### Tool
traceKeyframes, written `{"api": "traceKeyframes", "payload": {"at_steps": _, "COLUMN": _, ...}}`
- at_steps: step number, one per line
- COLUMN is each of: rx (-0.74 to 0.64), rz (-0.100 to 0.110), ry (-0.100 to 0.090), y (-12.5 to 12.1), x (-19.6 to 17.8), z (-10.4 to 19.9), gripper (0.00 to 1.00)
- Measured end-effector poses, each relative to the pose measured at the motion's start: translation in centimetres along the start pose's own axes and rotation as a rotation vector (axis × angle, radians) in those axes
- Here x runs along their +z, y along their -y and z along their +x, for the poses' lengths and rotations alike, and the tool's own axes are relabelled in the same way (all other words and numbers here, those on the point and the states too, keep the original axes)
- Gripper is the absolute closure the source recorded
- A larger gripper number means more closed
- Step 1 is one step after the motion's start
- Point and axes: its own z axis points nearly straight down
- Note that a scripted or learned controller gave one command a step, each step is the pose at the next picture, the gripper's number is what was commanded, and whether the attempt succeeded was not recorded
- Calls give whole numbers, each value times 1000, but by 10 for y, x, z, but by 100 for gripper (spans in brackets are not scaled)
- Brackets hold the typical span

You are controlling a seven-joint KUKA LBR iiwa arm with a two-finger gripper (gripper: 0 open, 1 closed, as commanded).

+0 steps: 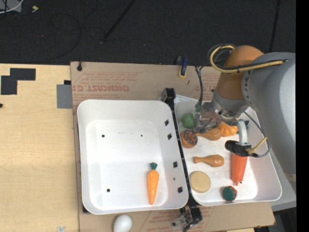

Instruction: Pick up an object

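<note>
- Green toy point(188, 121): just left of the gripper point(205, 123).
- Orange piece point(223, 131): just beside it, lower right.
- Chocolate doughnut point(189, 138): below-left.
- Drumstick point(209, 160): lying flat, below.

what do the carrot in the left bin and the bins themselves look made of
Carrot: probably moulded plastic toy food, going by its smooth, uniform orange body and solid green top. Bins: likely thin formed plastic, with their glossy white surface, rounded corners and shallow walls. Neither is certain from looks alone.

two white bins point(87, 129), two carrots point(152, 185), one drumstick point(210, 160), one egg point(122, 223)
</note>
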Motion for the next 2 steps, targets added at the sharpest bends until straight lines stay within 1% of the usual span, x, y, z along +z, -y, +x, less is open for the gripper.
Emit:
{"api": "traceKeyframes", "payload": {"at_steps": 1, "rx": 1, "rz": -5, "ry": 1, "y": -1, "x": 10, "z": 4, "gripper": 100}}
{"api": "traceKeyframes", "payload": {"at_steps": 2, "rx": 2, "rz": -5, "ry": 2, "y": -1, "x": 10, "z": 4, "gripper": 100}}
